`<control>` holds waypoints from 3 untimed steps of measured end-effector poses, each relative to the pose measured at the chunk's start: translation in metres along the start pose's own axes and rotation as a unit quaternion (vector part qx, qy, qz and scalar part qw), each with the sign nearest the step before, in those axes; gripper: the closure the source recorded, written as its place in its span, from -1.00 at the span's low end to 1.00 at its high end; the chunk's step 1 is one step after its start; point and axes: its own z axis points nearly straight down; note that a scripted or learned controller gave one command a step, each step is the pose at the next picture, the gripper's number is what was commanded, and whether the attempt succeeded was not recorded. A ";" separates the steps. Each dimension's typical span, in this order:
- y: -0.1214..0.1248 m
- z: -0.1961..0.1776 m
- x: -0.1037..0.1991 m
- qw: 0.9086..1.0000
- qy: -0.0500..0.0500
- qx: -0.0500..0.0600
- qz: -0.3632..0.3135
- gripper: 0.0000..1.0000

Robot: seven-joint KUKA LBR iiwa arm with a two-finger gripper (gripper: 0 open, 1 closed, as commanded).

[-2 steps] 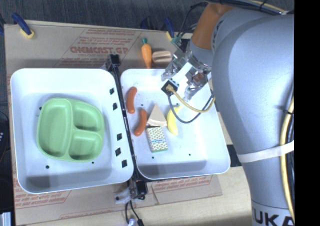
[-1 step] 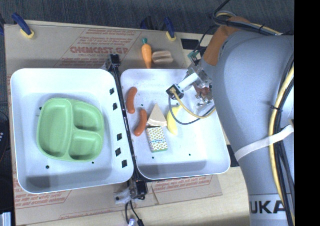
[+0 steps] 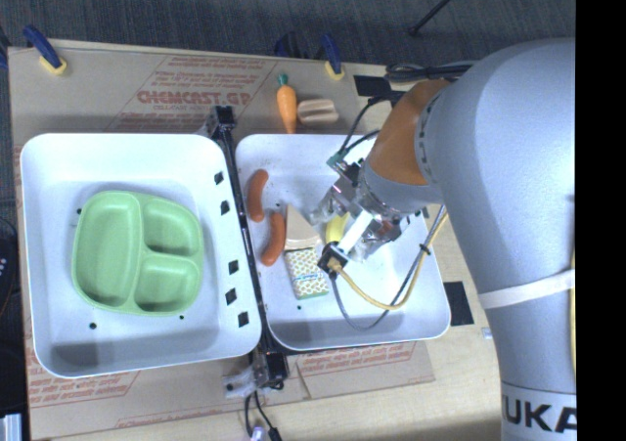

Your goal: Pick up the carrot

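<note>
One carrot [image 3: 285, 107] on cardboard [image 3: 186, 89], outside bins [image 3: 59, 331]

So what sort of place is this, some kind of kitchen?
Most likely a robotics lab test bench, not a kitchen. A grey KUKA arm reaches over two white bins, and the food looks like toys: a carrot lying outside the bins and a green divided plate inside one.

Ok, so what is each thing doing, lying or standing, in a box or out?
carrot: lying outside, behind the right bin.
green plate: right way up in the left bin.
upper sausage: lying in the right bin.
lower sausage: lying there too.
patterned packet: flat in the right bin.
gripper: low over the right bin, off the carrot.
</note>
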 end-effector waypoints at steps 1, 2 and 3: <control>-0.028 -0.008 -0.103 0.999 0.000 -0.001 -0.054 -1.00; -0.035 0.000 0.010 0.995 0.000 -0.001 0.101 -1.00; -0.037 -0.101 0.081 0.989 0.001 -0.001 0.151 -1.00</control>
